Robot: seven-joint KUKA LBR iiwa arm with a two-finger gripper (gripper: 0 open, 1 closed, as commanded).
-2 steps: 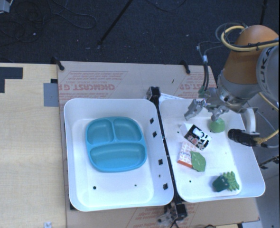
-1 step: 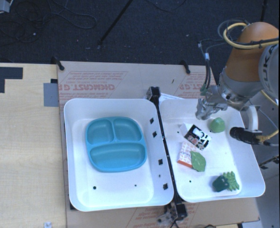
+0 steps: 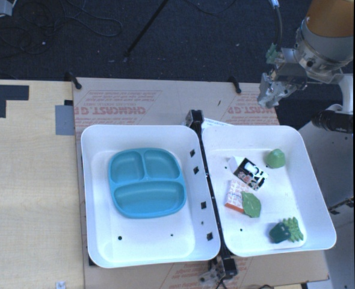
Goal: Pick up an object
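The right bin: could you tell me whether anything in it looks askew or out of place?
Nothing looks damaged or spilled. In the right bin, the small items lie loosely at odd angles: the orange-and-white packet is partly overlapped by a green piece, and the black-and-white card sits tilted. The end effector is outside the bin.

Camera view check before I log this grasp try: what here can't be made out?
- Claw: small and dark against the floor; its finger state is unreadable.
- Arm: cut off by the top edge.
- Black-and-white packet: print too small to read.
- Red-and-white packet: one end hidden under the green leaf-shaped piece.
- Dark green toy: too small to identify.
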